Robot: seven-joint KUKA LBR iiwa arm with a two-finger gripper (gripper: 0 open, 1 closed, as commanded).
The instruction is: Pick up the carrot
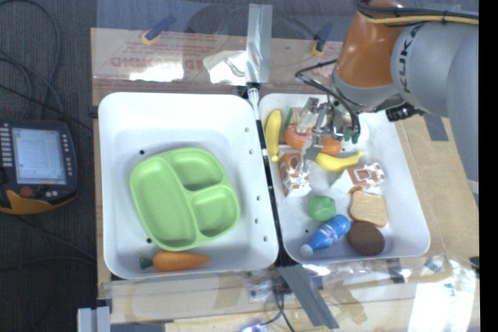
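An orange carrot point(180, 261) with a dark green stub lies on its side at the front of the left bin point(117, 120), just below the green divided plate point(185, 197). My gripper point(321, 128) hangs low in the back of the right bin point(412, 198), far from the carrot, above a heap of small items. Two orange pieces point(296, 138) sit right under and beside it; what they are is unclear.
The right bin holds a yellow banana point(273, 132), a second banana point(340, 161), a small carton point(294, 173), a green ball point(320, 207), a blue bottle point(327, 235), a bread slice point(368, 207) and a brown ball point(365, 238). A pendant point(35, 163) lies at the left.
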